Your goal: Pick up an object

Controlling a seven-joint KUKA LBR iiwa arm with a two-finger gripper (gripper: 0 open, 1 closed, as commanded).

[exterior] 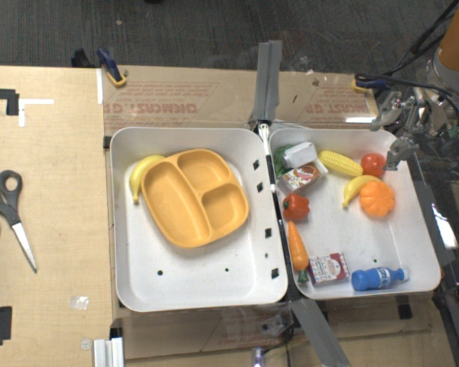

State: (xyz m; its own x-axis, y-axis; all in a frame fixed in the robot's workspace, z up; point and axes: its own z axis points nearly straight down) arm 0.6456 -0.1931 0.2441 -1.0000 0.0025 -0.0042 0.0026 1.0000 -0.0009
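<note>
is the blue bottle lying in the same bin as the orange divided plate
No, the blue bottle lies in the right bin, while the orange divided plate sits in the left bin.

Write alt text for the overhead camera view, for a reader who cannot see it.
Two white bins sit side by side: the left bin holds a yellow divided plate with a banana at its edge, while the right bin holds toy food, including corn, a tomato, an orange pumpkin, a carrot and a blue bottle. The end effector hovers over the right bin's upper right corner.
</note>
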